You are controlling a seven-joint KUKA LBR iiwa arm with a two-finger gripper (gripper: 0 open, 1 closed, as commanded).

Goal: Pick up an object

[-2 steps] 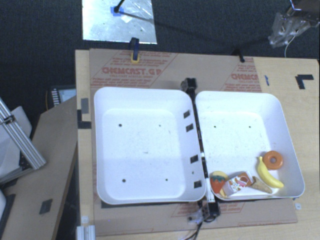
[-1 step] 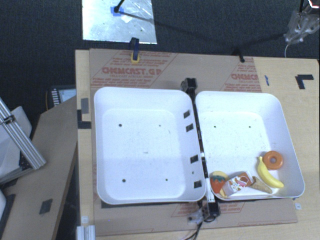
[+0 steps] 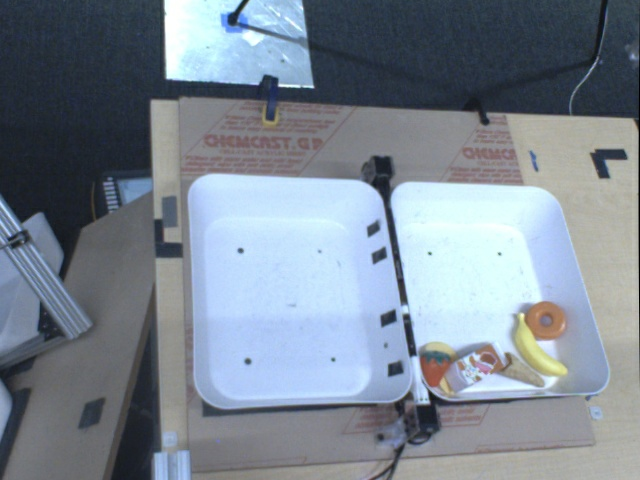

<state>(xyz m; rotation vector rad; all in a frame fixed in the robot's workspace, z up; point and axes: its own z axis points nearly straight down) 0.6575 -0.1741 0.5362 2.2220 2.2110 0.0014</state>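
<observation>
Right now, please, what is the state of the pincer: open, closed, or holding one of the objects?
Pincer: not in the picture, so its state cannot be told. The banana and the other objects lie unheld in the right bin.

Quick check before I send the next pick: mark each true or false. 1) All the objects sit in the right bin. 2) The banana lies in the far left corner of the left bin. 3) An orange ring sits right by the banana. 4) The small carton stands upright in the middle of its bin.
1) True: the objects cluster along the near edge of the right bin.
2) False: the banana lies in the right bin's near right corner, not in the left bin.
3) True: the orange ring is at its upper end.
4) False: the small carton lies flat by the near wall.
</observation>
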